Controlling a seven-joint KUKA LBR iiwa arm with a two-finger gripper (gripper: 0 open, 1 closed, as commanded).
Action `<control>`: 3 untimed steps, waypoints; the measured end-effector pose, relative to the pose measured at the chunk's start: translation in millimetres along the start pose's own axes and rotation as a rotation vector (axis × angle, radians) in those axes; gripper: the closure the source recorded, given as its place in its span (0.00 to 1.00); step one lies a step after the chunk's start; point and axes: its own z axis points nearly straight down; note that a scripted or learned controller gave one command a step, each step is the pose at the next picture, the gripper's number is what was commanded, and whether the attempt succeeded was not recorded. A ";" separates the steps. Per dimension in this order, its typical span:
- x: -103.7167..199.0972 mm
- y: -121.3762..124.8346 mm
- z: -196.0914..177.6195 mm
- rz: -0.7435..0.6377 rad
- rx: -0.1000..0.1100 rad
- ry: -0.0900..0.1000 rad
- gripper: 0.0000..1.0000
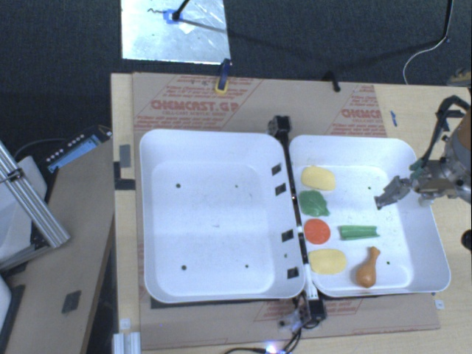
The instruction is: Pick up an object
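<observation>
— Where's the gripper (385,198) now?
— At the right of the frame, over the right bin (420,220), above its upper right part. Whether it's wide or narrow I cannot tell; nothing shows between its tips.
— What's in that bin?
— Six toy foods, all in its left and lower part. One pale yellow piece (318,177) at the top, one green leafy piece (313,202) beneath it, one orange-red round slice (317,231), a second yellow piece (327,260) at the bottom. Right of those, one green pod (358,232) and one brown drumstick (368,267).
— And the left bin (214,212)?
— Bare white floor with a few dark dots.
— Any writing?
— The brown board (199,105) under the bins reads "CHEMCAST GP" in red, repeated.
</observation>
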 end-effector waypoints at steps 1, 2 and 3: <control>-0.1 1.2 -11.3 -0.003 -0.004 -0.001 1.00; 56.9 -3.9 -166.6 -0.008 -0.019 0.000 1.00; 101.2 8.3 -197.8 -0.006 -0.005 0.001 1.00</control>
